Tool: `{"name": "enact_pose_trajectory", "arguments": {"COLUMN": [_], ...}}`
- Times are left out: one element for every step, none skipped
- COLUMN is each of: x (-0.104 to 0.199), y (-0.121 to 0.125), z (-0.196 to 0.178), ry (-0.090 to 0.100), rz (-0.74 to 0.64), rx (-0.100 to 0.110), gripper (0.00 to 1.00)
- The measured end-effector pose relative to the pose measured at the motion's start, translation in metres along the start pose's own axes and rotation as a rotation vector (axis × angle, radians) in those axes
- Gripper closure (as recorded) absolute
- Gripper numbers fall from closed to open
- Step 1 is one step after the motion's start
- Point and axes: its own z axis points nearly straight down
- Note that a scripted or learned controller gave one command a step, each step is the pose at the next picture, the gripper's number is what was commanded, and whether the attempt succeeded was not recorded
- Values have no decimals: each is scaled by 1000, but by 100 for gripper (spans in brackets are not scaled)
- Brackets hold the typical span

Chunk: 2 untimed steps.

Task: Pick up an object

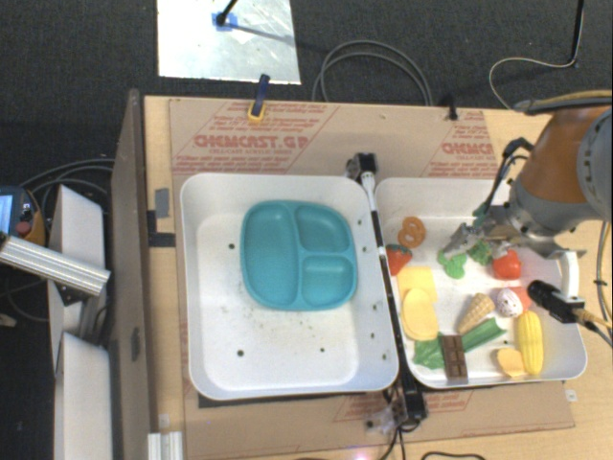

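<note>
Several toy foods fill the right bin (575, 357), a red tomato (507, 264) below the fingers (479, 238), whose state is unclear.

The bench (153, 286) is topped with a brown sheet printed in red lettering (251, 142), and two shallow white bins sit on it side by side, touching along their inner edges. The right bin (575, 357) lies directly beneath the gripper (476, 241), while the left bin (215, 353) sits well off to the gripper's left. A yellow clamp (259, 111) grips the far edge of the sheet, up and to the left of the gripper.
</note>
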Motion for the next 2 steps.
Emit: {"name": "enact_pose_trajectory", "arguments": {"x": [-10, -13], "y": [2, 8], "z": [12, 10], "ry": [-1, 0], "rz": [4, 2], "rx": [3, 1], "gripper": [0, 0]}}
